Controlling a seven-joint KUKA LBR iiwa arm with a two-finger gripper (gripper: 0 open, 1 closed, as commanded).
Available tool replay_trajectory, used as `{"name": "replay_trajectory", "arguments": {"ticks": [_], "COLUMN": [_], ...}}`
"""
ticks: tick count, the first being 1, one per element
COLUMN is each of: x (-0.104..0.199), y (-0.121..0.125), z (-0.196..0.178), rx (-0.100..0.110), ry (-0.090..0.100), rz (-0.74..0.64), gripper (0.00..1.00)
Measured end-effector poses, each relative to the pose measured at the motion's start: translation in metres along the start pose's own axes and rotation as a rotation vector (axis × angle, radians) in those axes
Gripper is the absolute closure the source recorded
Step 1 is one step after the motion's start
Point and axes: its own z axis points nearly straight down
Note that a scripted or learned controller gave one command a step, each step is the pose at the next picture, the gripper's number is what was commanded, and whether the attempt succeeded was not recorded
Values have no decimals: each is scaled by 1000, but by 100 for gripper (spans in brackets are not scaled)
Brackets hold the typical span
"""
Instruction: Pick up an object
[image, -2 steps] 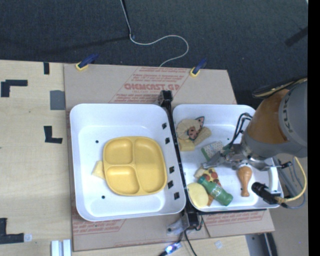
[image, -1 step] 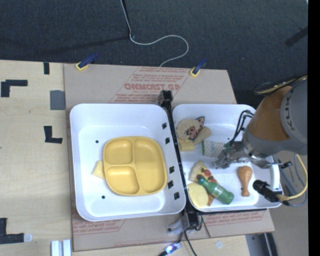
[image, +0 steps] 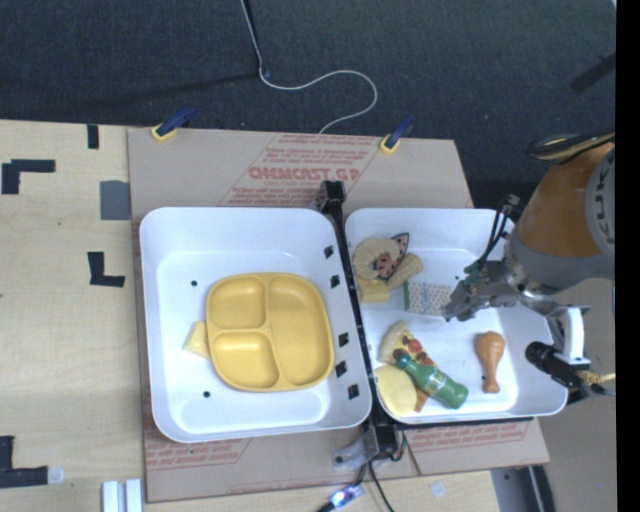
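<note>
Although the gripper (image: 462, 302) is down low over the right bin (image: 530, 400), I see no toy lifted up, so the job looks like it is only at the reaching part, and the grab and the lift are left to do. The gripper end is dark and small, so I cannot tell if the jaws are apart or together, and I cannot see anything held in them. The thing closest to the jaws is a little pale green square (image: 429, 296), lying flat just beside them on the side toward the left bin (image: 165, 300). I think that is the one it will try for. A bit past the square, farther from the jaws, is a round tan toy (image: 383, 262) with a picture on it. On the near side of the jaws, close by, lies a brown drumstick (image: 489, 358). Farther off that way are a pizza slice (image: 404, 344) and a green bottle (image: 434, 380) lying on its side, touching a pale yellow piece (image: 390, 393). Well apart from the jaws, the left bin holds a yellow tray plate (image: 270, 331) with three parts, and a pale wedge (image: 194, 340) peeks out from under it.
</note>
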Motion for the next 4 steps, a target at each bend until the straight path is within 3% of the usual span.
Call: {"name": "replay_trajectory", "arguments": {"ticks": [1,2,4], "x": [7,8,128], "y": [-6,-6,-3], "z": [-52,-64,-65], "rx": [0,4,6], "ry": [0,1,3], "rz": [0,0,-6], "gripper": [100,100,100]}}
